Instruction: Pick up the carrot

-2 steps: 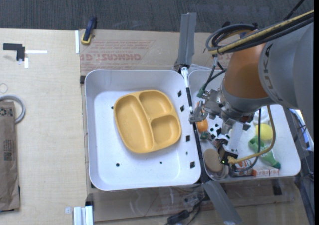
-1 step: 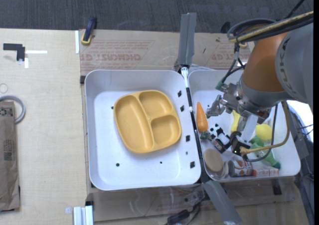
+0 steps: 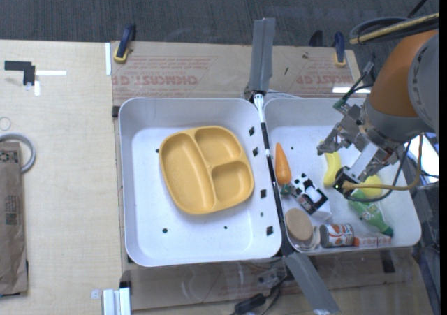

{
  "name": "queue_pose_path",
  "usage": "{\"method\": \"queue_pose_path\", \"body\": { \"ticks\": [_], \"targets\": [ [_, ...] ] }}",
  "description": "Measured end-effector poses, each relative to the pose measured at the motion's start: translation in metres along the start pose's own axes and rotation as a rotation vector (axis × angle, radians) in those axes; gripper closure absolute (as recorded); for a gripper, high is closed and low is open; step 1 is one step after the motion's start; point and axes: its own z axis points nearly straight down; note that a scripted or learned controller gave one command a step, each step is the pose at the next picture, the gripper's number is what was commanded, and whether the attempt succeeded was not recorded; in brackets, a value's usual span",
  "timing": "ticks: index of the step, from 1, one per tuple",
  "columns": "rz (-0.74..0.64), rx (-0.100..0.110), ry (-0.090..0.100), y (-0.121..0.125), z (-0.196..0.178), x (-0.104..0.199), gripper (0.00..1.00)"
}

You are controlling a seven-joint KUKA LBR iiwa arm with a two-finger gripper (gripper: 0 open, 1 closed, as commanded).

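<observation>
The orange carrot (image 3: pixel 282 164) lies in the right bin (image 3: pixel 307 114) against its left wall, pointing along the divider. My gripper (image 3: pixel 336 147) hangs over the middle of that bin, to the right of the carrot and apart from it. It sits just above a yellow banana-like piece (image 3: pixel 331 167). Nothing shows between the gripper and the carrot.
A black-and-white block (image 3: pixel 308 193) lies just below the carrot. A tan round piece (image 3: pixel 300 226), a red-labelled tube (image 3: pixel 343 235), a green item (image 3: pixel 375 217) and a yellow-green piece (image 3: pixel 370 186) crowd the bin's near right. The left bin (image 3: pixel 140 167) holds a yellow divided plate (image 3: pixel 207 167).
</observation>
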Motion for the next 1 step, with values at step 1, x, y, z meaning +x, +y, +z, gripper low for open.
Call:
{"method": "queue_pose_path", "body": {
  "ticks": [1],
  "targets": [
    [0.172,0.002,-0.001,-0.0919,-0.0171,0.0258,0.00]
  ]
}}
